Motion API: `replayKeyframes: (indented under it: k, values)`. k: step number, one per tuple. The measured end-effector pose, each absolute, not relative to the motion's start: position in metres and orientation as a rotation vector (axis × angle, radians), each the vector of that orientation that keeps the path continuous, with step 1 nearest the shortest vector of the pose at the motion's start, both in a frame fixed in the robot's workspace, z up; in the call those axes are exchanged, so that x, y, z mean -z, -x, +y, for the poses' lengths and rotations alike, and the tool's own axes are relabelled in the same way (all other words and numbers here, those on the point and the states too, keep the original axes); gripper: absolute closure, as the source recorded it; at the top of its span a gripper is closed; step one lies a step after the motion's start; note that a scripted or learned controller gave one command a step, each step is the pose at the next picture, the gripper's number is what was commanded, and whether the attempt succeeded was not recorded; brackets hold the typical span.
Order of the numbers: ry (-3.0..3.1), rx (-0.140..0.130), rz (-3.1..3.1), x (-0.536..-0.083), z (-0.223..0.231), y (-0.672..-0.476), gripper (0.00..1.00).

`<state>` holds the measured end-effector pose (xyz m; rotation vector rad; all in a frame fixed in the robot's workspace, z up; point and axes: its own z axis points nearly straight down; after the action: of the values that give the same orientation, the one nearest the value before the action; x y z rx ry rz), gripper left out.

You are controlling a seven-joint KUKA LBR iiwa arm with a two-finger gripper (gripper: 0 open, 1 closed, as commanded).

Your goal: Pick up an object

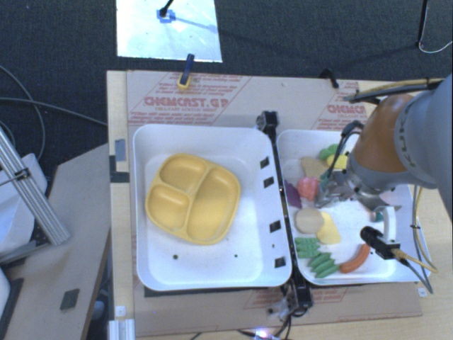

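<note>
The right white bin (287, 142) holds several toy foods. Among them are a pink piece (307, 187), a tan round disc (308, 220), a yellow wedge (329, 229), green pods (316, 256) and an orange sausage (354, 258). The grey arm with its orange band (379, 129) reaches in from the right. My gripper (324, 193) is low in this bin, just right of the pink piece and above the tan disc. The arm hides whatever lies under it.
A yellow divided plate (192, 197) lies in the left bin (152, 261). A green piece (328, 152), a yellow piece (340, 163) and a beige piece (312, 166) lie at the back of the right bin. A black divider with clips (272, 190) separates the bins.
</note>
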<state>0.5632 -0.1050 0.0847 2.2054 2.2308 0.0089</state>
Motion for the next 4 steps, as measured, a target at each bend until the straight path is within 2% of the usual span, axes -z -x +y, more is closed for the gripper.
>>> replayKeyframes:
  k: [1, 2, 3, 4]
  values:
    - [-2.214, -0.004, 2.224, -0.095, -0.109, -0.560, 1.00]
    - [-2.209, -0.010, 2.233, -0.189, -0.032, -0.505, 1.00]
    - [-2.212, -0.005, 2.228, -0.195, -0.037, -0.507, 1.00]
    - [-2.214, -0.001, 2.232, -0.195, 0.007, -0.486, 1.00]
